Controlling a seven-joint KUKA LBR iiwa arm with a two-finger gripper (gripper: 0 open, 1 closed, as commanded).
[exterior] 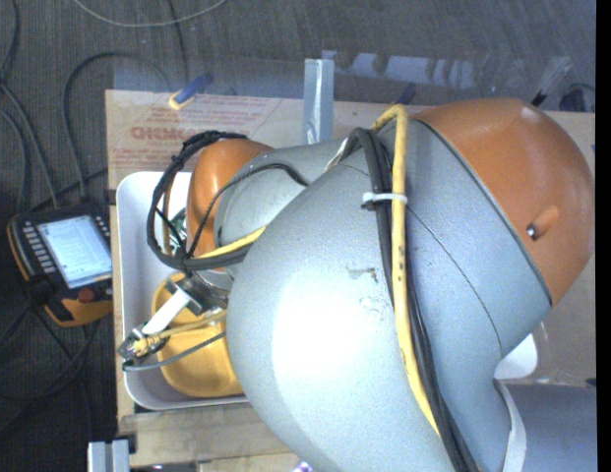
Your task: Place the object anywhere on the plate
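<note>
My grey arm (384, 293) covers most of the camera view and reaches over the left white bin (133, 264). Its orange wrist band (218, 173) sits above that bin's middle. Below the wrist, a yellow plate (199, 364) lies in the near part of the bin, largely covered by the arm. The gripper (187, 301) hangs just above the plate's far edge, wrapped in cables and seen from behind. A white tab and a small brass fitting (140, 342) stick out to the left of it. The object itself is hidden under the arm.
A teach pendant (64, 254) with a lit screen lies on the floor to the left of the bench. Black cables run over the carpet. A metal post (318, 96) stands at the bench's far edge. A corner of the right bin (517, 360) peeks out.
</note>
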